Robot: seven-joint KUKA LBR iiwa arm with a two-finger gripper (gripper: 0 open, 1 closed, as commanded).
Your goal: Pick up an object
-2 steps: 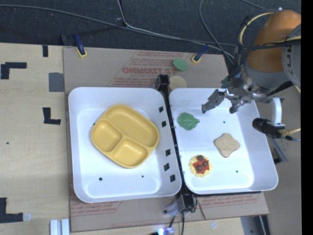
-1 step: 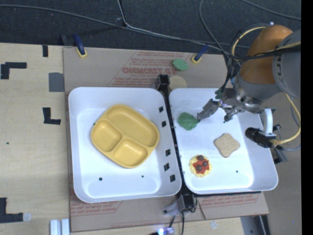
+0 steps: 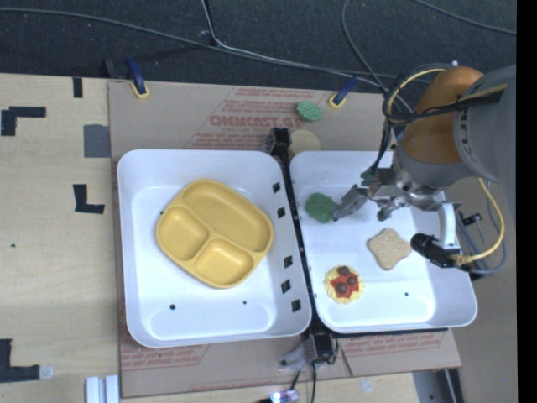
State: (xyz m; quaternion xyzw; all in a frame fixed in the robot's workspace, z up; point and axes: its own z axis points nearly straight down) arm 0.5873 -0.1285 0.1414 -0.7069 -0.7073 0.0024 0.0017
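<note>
gripper low in right bin, nothing lifted yet

gripper (image 3: 365, 204) spread open, holding nothing, one finger tip just beside the green piece (image 3: 319, 206). toast (image 3: 388, 248) and small pizza (image 3: 343, 283) lie nearby. we judge grasp and lift remain.

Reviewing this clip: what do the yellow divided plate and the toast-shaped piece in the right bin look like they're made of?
The yellow divided plate looks like moulded plastic: uniform colour, soft sheen, rounded compartment ridges. The toast-shaped piece looks like a toy, probably matte plastic or foam; its speckled tan face shows no shine, so the exact material stays open.
</note>
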